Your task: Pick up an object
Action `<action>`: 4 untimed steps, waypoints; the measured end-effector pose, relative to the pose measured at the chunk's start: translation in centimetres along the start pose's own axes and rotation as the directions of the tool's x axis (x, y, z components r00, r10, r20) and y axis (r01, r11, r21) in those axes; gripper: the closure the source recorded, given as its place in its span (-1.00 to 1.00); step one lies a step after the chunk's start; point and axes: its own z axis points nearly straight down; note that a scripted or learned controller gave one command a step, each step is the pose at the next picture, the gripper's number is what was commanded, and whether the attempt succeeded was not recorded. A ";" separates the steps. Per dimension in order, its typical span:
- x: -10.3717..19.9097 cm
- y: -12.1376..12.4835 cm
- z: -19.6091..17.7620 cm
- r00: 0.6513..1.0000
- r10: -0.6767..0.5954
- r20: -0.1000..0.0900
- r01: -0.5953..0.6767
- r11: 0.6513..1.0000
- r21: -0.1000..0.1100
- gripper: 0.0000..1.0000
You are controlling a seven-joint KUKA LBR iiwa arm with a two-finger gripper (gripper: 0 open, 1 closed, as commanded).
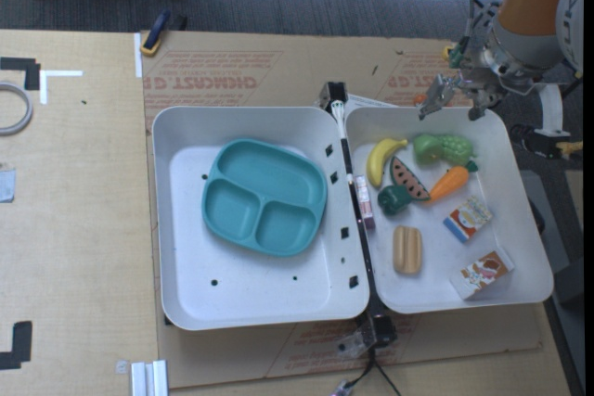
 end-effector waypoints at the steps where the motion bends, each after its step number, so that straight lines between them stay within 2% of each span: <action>1: -2.3 -7.1 12.1 1.000 0.003 -0.001 -0.003 1.000 0.001 -1.00; 2: -2.4 -7.0 11.0 1.000 0.007 0.000 -0.007 1.000 -0.002 1.00; 3: -2.4 -7.0 11.1 1.000 0.007 0.000 -0.007 1.000 0.000 -1.00; 4: -1.3 -5.9 13.5 1.000 0.000 -0.001 0.000 1.000 0.001 -1.00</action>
